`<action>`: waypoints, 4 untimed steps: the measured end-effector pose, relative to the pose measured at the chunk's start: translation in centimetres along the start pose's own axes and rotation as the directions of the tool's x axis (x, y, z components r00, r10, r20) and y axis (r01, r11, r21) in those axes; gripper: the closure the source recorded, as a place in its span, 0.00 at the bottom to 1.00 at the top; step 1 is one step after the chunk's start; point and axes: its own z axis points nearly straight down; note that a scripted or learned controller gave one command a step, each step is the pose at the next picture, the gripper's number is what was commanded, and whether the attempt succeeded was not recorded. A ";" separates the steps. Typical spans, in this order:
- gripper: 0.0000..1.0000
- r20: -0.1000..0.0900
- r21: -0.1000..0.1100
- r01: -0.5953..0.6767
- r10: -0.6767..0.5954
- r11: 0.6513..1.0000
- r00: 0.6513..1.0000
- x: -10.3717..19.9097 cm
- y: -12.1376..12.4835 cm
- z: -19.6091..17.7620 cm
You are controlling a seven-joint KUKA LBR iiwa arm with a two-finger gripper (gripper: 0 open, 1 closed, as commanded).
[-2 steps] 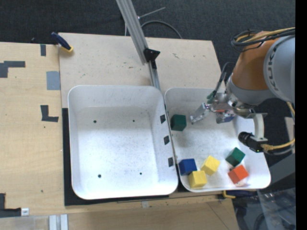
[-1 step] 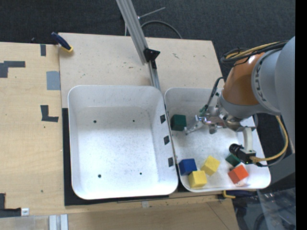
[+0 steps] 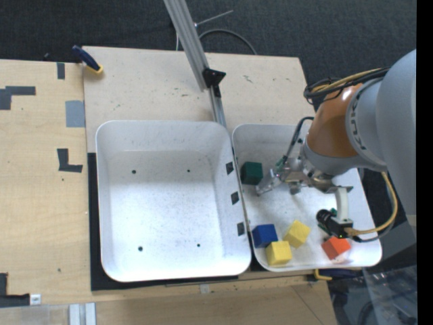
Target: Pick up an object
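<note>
Pick not done yet – nothing visibly lifted, every block sits on the floor of the right bin (image 3: 369,202). Gripper (image 3: 265,185) hangs low inside that bin, just beside the green block (image 3: 252,172), which lies by the bin's left wall. Metal fingers point toward that block, but whether they are spread or closed can't be told from this angle; no block seen between them, so no hold. Likely target is the green block – my guess from proximity. Other candidates in the same bin: blue block (image 3: 264,234) and two yellow blocks (image 3: 297,233) (image 3: 279,252) near the bin's front edge, orange block (image 3: 335,247) at its front right corner. Left bin (image 3: 162,131) sits alongside. Arm comes in over the right bin's right side, orange band (image 3: 328,127) above the wrist, wrist bent down and leaning toward the bin's left wall. Left to do: close on a block, lift
</note>
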 end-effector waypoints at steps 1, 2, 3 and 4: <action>1.00 -0.001 -0.001 0.001 -0.001 1.000 1.000 0.1 0.0 -1.1; 1.00 0.001 -0.010 0.000 0.000 1.000 1.000 0.1 0.2 -7.4; 1.00 0.001 -0.011 0.001 -0.001 1.000 1.000 0.2 0.1 -13.7; 1.00 0.000 -0.006 0.000 0.000 1.000 1.000 0.3 0.1 -15.9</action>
